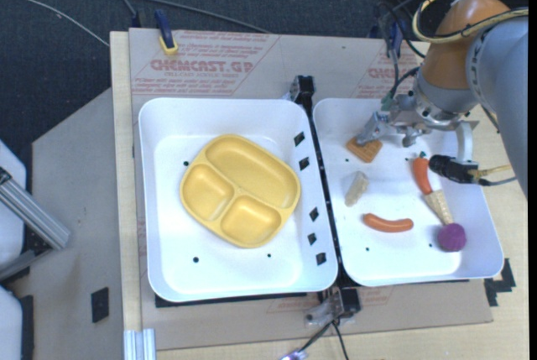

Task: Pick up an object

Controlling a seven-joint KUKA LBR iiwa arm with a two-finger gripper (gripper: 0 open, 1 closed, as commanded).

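One fixed camera above the bench (252, 56), looking down at a slant, mid distance. Both white bins fit in frame: left bin (159, 207) and right bin (403, 266), side by side. Arm (495, 48) enters from the right.

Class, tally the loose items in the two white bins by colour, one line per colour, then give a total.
Yellow: 1, the divided plate
Orange or red: 2, the sausage and the carrot
Brown: 1, the small chunk
Beige: 2, the pale piece and the cone
Purple: 1, the ball
Total: 7
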